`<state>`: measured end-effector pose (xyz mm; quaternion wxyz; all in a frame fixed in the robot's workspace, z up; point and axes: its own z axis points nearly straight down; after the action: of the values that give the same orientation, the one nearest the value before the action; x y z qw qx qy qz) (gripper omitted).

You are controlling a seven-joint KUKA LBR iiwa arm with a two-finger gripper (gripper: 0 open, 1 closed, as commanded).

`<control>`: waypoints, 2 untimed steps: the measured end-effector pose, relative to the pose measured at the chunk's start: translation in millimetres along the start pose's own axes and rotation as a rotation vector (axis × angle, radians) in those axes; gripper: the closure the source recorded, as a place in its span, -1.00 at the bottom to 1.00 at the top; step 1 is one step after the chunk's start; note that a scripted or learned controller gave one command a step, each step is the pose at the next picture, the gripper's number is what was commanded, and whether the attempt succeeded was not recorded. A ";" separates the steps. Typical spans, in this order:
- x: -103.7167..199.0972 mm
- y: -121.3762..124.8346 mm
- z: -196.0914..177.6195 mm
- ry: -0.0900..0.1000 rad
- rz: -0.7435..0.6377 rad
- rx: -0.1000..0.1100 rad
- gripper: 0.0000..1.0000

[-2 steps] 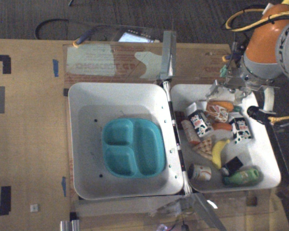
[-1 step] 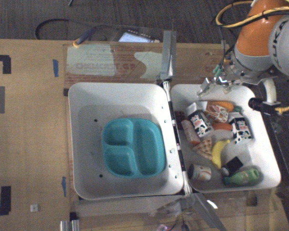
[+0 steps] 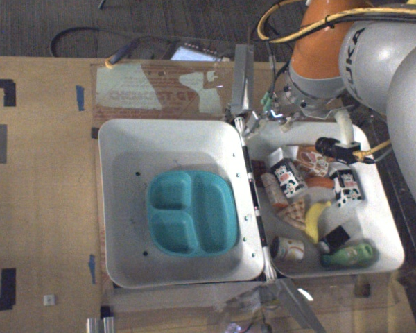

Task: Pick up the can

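- The desk (image 3: 41,207) was a wide brown board with black corner marks and bits of blue tape, and both bins sat on it.
- The arm (image 3: 374,54), grey with an orange band, came in from the upper right and hung over the far end of the right bin.
- The left bin (image 3: 118,144) was white and shallow, with a teal divided tray (image 3: 191,212) lying flat near its middle.
- The right bin (image 3: 385,227), just beside the left one, held a crowd of small things.
- The gripper (image 3: 281,113) was over the far left corner of the right bin, by the wall between the bins; how far apart the fingers stood could not be told, and nothing could be seen between them.
- A green bottle (image 3: 348,255) lay on its side at the near edge of the right bin.
- A yellow banana (image 3: 314,220) lay in the middle of that bin, just beside a small black block (image 3: 335,238).
- Two cartons with a cow print stood apart: one (image 3: 288,179) left of centre, the other (image 3: 347,187) towards the right wall.
- The can (image 3: 288,248), small and pale, lay in the near left corner of the right bin, well apart from the gripper and close to the green bottle.
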<state>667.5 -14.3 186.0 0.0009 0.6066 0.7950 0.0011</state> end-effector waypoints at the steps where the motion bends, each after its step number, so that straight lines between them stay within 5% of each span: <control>1: 56.4 15.1 0.4 0.000 0.035 0.000 -1.00; 2: 77.8 23.3 52.6 -0.018 0.165 0.000 -1.00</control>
<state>669.6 67.0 133.4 0.0081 0.6700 0.7423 -0.0044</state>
